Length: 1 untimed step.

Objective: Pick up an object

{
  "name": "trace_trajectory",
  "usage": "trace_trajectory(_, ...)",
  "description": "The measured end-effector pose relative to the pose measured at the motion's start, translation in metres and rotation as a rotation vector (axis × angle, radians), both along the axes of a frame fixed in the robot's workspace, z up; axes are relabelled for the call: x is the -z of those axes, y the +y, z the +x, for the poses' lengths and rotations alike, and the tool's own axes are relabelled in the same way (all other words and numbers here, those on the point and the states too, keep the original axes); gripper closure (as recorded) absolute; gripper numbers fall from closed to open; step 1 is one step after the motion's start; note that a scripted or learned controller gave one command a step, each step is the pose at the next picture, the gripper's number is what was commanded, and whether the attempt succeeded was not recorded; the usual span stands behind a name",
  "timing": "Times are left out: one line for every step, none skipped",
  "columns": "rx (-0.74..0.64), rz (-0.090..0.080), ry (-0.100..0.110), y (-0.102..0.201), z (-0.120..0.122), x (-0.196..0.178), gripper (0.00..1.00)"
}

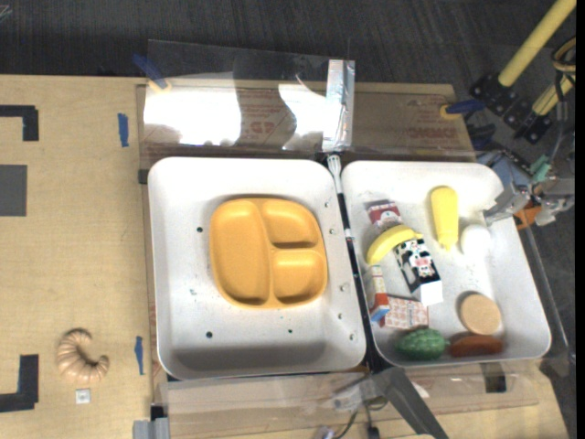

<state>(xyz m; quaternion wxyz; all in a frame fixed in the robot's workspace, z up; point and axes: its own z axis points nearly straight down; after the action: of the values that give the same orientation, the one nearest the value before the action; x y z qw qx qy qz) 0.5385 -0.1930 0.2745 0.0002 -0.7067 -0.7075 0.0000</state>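
Nearest me, well short of the pincer (508, 210), a green lump (420, 343) and a dark red thing (475, 344) blur in the right bin (535, 286), a white object (475, 239) sits just left of it, and whether it is released or clenched I cannot tell.

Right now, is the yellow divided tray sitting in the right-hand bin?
No, the yellow divided tray lies alone in the left bin, while the right bin holds the small items.
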Motion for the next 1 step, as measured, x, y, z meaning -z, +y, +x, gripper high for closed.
trace_trajectory(0.14,0.002,0.009,0.0865,-0.0218,0.1179,0.0)
